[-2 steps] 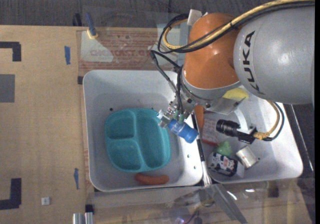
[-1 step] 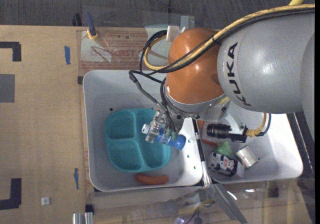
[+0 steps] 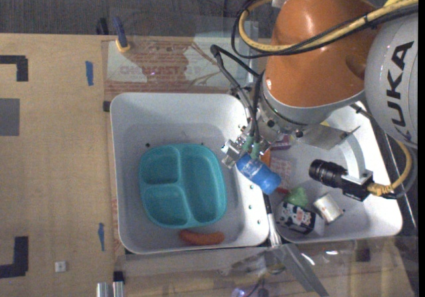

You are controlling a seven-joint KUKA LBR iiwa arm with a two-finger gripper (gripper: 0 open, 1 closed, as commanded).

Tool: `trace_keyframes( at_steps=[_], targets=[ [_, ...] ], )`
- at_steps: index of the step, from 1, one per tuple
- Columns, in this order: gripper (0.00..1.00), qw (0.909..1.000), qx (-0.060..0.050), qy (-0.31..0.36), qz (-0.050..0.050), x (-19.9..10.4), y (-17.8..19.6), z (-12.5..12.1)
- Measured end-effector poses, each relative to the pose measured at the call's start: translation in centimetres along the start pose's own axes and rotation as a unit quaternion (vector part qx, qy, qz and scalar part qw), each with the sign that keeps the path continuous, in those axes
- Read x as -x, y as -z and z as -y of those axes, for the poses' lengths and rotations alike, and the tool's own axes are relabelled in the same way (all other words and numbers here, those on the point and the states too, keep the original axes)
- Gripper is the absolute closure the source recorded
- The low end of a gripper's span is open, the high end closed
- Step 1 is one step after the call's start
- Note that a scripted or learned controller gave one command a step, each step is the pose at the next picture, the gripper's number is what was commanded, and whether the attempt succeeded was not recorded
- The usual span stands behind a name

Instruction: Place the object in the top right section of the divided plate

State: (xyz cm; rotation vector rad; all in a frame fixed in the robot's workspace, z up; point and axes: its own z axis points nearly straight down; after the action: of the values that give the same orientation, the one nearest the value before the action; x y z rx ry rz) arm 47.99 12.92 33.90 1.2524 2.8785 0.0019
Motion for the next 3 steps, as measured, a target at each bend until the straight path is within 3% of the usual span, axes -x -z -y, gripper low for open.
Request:
trace_keyframes(
  at_steps=[1, 2, 3],
  targets=[
    [1.0, 0.9974, -0.001, -0.072, -0.001, -4.2, -9.9, -3.8],
    [1.0, 0.9973, 0.0, -0.074, 0.0, -4.0, -8.9, -3.8],
    [1.0, 0.9735, 0.0, 0.229, -0.001, -0.6, -12.7, -0.5]
  ],
)
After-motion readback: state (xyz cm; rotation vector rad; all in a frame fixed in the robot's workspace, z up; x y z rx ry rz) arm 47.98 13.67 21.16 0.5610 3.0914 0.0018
